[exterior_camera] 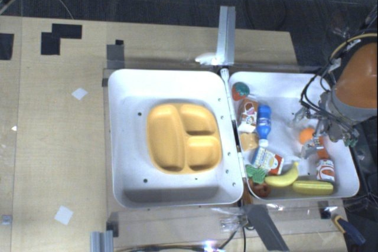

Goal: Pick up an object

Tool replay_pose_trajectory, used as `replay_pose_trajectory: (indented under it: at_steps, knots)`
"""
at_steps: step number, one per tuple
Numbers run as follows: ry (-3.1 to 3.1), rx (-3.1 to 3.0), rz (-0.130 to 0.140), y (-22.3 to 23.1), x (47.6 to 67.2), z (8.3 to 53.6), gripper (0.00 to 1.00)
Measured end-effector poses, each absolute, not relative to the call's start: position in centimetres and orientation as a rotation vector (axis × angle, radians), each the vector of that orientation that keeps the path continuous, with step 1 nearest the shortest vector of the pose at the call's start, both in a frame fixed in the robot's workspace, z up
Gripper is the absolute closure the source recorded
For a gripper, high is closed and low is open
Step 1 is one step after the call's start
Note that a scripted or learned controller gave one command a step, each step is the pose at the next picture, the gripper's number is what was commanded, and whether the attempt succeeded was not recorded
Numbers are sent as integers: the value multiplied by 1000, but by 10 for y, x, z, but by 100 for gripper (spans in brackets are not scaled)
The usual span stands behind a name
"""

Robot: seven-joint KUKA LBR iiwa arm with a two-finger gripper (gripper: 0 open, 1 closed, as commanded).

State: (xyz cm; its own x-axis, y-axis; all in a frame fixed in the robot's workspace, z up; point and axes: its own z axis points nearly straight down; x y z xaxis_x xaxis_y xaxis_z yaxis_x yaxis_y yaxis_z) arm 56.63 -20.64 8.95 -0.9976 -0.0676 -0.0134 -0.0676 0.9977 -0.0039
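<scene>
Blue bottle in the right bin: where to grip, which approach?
Grip the blue bottle across its mid-body, coming from above. It lies flat, lengthwise up the bin, white cap toward the near end. A packet crowds its left side, so finger room looks tight there.

Light wooden bench (53,144) bearing two white bins: left bin (127,127) with yellow divided tray, right bin (283,88) touching its right edge. Black patches (59,37) well left of left bin, up top.

We see a divided tray (182,137) in the middle of the left bin (127,97). In the right bin (277,82), a bottle (263,121) lies near the left wall and a banana (283,176) by the front edge.
</scene>
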Motion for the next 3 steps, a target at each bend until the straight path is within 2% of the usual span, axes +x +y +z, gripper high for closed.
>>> replay_pose_trajectory:
  at_steps: [1, 2, 3]
  knots:
    - [3127, 395, 1, -206, 668, 88, 0]
    - [3120, 240, -3, -205, 637, 106, 0]
    - [3109, 273, -4, -206, 650, 196, 0]
